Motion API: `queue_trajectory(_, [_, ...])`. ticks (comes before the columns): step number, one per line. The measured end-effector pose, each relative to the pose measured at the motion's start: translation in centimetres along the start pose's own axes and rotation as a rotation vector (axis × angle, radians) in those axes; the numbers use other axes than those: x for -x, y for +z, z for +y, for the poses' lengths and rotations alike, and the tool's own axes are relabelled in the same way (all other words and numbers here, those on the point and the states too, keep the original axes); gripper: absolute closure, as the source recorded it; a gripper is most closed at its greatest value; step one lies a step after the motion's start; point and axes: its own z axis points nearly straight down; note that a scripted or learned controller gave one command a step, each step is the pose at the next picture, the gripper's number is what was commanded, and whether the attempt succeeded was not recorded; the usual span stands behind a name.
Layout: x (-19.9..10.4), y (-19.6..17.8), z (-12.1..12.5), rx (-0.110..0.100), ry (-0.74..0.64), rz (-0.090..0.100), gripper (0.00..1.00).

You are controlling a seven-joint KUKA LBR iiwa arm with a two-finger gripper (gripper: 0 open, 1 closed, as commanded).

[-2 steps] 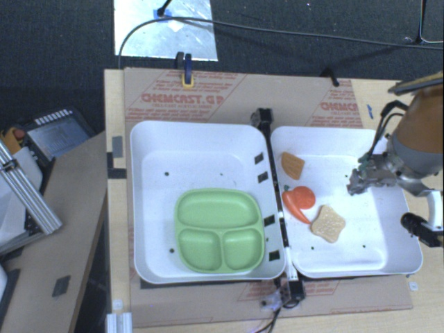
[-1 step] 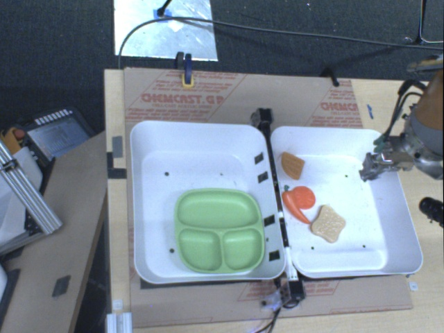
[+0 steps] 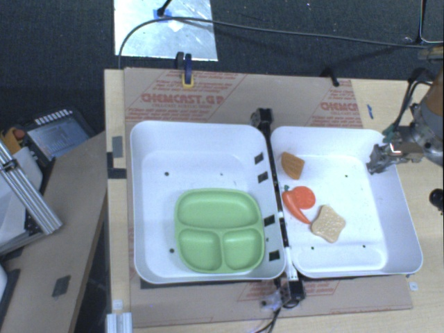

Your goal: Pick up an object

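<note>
The arm (image 3: 424, 127) is showing grey metal with a glimpse of orange at its top. Its gripper (image 3: 378, 159) is looking small, grey and blocky.

Tray (image 3: 218, 229) in left bin (image 3: 149, 186)

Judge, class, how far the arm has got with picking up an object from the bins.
Nothing looks done yet: the orange wedge-shaped piece, the red-orange toy carrot and the tan toy bread slice all lie in the right white bin. In hand: the hand is at that bin's right rim, apart from all three. Left: reaching one, gripping and lifting it.
</note>
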Motion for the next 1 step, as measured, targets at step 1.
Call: queue_trajectory(1, [-5.03, -0.37, 1.68, -0.001, -0.005, 0.002, 1.00])
